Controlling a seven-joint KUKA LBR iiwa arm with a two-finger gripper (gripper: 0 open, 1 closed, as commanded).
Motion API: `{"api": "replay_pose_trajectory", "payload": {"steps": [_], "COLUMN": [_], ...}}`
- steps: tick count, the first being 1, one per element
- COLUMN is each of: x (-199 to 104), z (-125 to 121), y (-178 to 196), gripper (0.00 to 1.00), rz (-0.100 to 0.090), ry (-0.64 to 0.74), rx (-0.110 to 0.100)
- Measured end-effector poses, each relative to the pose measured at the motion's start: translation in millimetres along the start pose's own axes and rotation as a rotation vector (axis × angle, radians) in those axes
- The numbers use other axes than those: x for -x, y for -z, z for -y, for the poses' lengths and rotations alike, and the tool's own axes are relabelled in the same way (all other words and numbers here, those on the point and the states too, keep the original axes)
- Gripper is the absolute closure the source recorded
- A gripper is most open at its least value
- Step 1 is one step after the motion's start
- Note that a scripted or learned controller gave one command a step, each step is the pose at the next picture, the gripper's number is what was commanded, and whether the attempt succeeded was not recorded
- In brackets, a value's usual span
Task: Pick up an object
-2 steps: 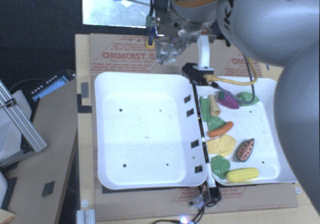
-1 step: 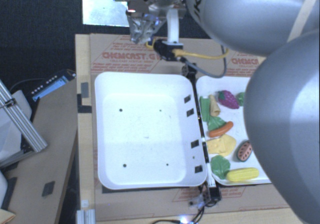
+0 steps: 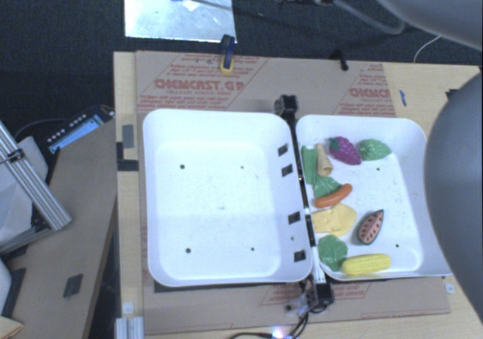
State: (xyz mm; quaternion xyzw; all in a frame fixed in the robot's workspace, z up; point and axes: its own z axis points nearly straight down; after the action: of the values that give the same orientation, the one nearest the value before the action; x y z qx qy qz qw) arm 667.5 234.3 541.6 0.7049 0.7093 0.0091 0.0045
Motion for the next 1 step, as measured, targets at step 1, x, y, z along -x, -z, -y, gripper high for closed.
{"api": "replay_pose_trajectory", "payload": {"steps": [1], "x": [2.2], "z": [14.9], "y": [-266.3], "gripper": [1.0], "rz": [0.011], "ry": [-0.005], "rx": [-0.034]}}
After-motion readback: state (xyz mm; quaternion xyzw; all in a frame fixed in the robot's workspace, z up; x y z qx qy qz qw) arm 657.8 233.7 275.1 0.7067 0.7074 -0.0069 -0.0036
